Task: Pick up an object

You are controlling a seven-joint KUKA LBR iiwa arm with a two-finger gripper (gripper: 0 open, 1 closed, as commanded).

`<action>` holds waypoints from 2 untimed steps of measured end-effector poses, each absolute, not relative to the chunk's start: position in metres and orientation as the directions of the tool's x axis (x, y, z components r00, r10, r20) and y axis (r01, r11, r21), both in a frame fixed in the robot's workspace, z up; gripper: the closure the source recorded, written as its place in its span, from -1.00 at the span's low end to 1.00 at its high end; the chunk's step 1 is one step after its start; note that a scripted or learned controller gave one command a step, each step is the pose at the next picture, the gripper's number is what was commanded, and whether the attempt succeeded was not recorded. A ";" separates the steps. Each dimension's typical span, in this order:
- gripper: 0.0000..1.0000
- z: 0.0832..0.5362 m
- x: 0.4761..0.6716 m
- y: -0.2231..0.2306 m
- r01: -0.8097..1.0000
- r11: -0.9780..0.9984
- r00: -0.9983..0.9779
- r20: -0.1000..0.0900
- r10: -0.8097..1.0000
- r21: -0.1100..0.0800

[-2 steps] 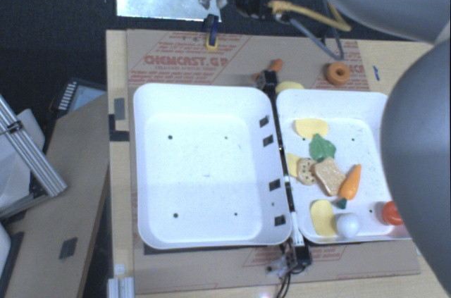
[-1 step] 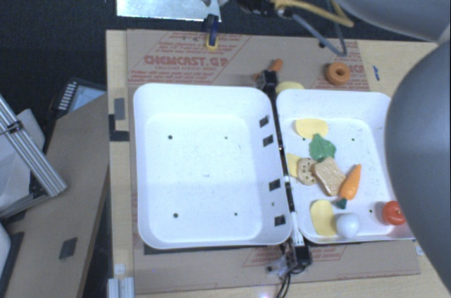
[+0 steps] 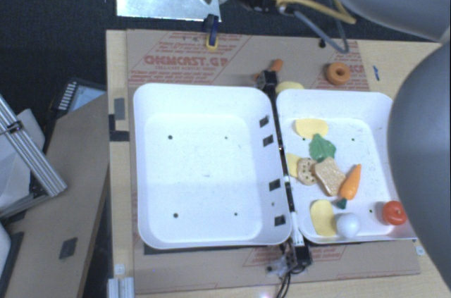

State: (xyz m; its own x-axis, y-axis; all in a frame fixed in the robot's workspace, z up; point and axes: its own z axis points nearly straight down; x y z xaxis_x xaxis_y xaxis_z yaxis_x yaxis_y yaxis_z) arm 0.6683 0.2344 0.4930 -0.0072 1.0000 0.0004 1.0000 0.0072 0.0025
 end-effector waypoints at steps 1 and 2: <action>1.00 0.501 0.668 0.234 1.000 0.007 -0.007 0.000 1.000 0.003; 1.00 0.508 0.668 0.234 1.000 0.007 -0.007 0.000 1.000 0.002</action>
